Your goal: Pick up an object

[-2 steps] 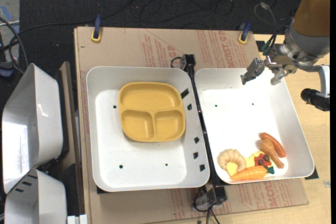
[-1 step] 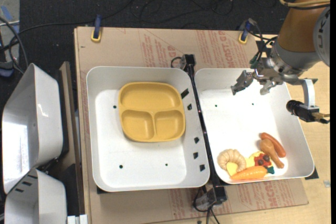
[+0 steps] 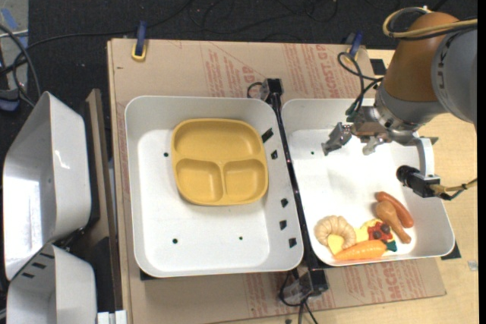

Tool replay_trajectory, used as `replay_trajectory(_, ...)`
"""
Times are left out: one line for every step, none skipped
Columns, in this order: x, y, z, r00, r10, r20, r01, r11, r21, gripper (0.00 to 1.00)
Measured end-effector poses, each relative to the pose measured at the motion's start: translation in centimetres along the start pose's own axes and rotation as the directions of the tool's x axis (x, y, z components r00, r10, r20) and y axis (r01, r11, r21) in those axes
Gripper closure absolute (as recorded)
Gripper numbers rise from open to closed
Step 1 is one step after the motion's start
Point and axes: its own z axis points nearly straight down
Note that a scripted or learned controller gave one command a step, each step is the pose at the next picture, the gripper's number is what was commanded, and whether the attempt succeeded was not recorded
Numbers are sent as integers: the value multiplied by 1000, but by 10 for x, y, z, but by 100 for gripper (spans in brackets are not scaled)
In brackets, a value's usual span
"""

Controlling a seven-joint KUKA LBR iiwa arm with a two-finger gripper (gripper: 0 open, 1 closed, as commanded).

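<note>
The toy food pile [image 3: 368, 228] is sitting in the right bin [image 3: 319, 186] toward its five o'clock corner: a croissant [image 3: 334, 228] at the pile's nine o'clock, a carrot [image 3: 361, 251] lying along the bin's near rim at six o'clock, and a pair of sausages [image 3: 395, 212] leaning toward two o'clock, with some small mixed pieces [image 3: 377, 231] between them that are too crowded to tell apart. The pile is pressing close to the bin's near and right walls, leaving little room on those sides, while the bin floor from nine through twelve o'clock of the pile is lying bare and white. The gripper [image 3: 353, 140] is hanging over that bare floor near the bin's far wall, at about twelve o'clock from the pile and well apart from it, its two fingers standing spread with nothing between them. The grey arm with its orange band [image 3: 418, 61] is reaching in from three o'clock. In the left bin [image 3: 152, 239], a yellow divided plate [image 3: 220, 162] is resting slightly toward twelve o'clock of centre, with white floor all round it. Both bins are sitting on a cardboard-covered bench [image 3: 228, 68], clamped at its far edge by a yellow clamp [image 3: 139, 49]; beyond it, dark carpet with cables [image 3: 190, 4] is showing.
</note>
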Motion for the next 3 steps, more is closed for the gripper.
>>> replay_trajectory(1,-1,54,1000,0,0,0,1000,-2,0)
replay_trajectory(1,1,40,1000,0,1,0,1000,-7,100)
replay_trajectory(7,7,-7,1000,-5,2,5,1000,-11,100)
